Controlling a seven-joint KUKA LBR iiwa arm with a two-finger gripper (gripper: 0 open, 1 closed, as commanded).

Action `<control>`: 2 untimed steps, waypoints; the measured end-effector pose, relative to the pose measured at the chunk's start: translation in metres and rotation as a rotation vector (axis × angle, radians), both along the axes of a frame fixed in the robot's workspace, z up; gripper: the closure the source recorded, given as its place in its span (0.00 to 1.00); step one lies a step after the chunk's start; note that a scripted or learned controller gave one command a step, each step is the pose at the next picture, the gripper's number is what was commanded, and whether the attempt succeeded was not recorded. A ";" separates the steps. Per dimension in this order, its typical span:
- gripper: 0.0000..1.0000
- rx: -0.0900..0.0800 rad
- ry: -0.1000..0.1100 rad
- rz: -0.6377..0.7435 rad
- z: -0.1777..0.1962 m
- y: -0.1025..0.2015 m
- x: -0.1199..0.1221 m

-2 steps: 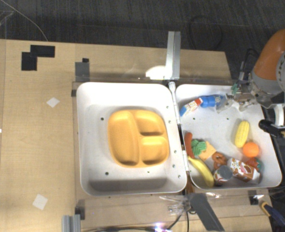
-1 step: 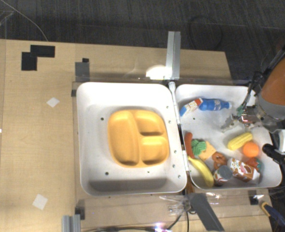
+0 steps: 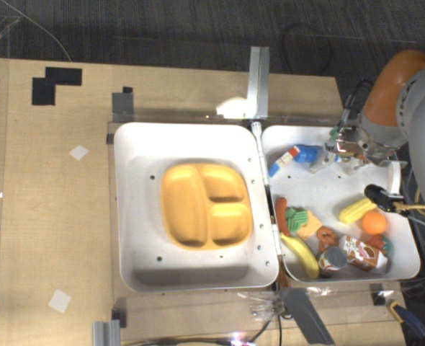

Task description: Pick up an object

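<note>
a: where's the gripper (image 3: 340, 150)?
b: top of right bin (image 3: 414, 265). can't tell its state.
a: nearest obj?
b: blue bottle (image 3: 296, 156) just left of it; corn cob (image 3: 357, 210), orange (image 3: 374, 223) below.

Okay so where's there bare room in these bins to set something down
Left bin: bare floor rings the yellow tray, widest along its front and left. Right bin: a bare patch mid-floor between the blue bottle and corn; its front is crowded.
</note>
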State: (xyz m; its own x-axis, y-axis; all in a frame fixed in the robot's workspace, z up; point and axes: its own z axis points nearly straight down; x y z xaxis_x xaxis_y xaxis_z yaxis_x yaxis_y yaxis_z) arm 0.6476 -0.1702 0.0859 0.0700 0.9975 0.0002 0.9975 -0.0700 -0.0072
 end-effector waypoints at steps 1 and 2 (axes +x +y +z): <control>1.00 -0.006 -0.011 0.007 0.015 0.000 0.003; 0.00 -0.006 -0.011 0.009 0.014 0.000 0.003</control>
